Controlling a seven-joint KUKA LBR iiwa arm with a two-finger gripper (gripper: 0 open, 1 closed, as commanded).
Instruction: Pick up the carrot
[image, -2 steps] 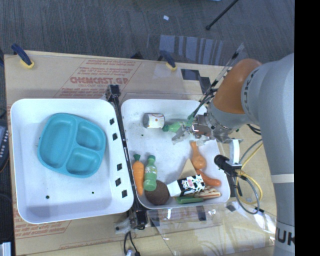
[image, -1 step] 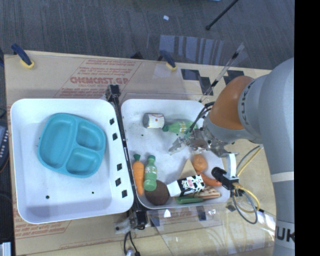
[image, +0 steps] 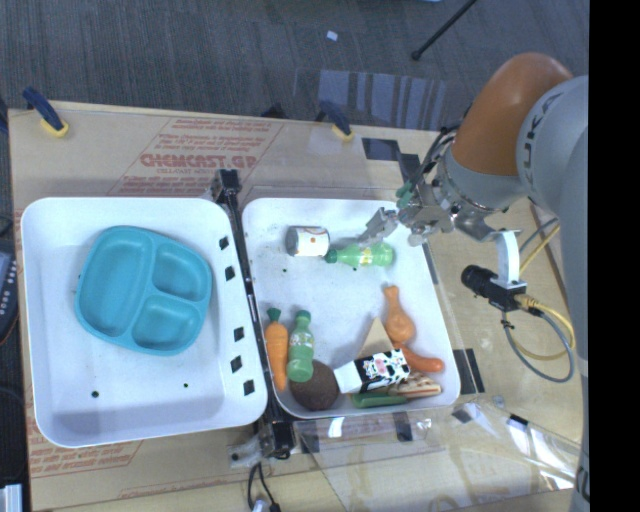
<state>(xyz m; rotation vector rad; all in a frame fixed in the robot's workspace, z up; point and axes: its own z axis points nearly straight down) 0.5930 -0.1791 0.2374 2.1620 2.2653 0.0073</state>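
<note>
Carrot (image: 275, 347) lay in the right bin (image: 430, 290), against the bin's left wall near the front, its length running front to back. A green bottle (image: 300, 348) lay just beside it on the right, touching a brown ball (image: 318, 386). The gripper (image: 381, 226) hung over the back of the same bin, well apart from the carrot, just above a second green bottle (image: 362, 256) lying on its side. Whether the fingers were spread or closed could not be told; nothing was seen between them. A blue divided plate (image: 143, 289) sat in the left bin (image: 50, 330).
</note>
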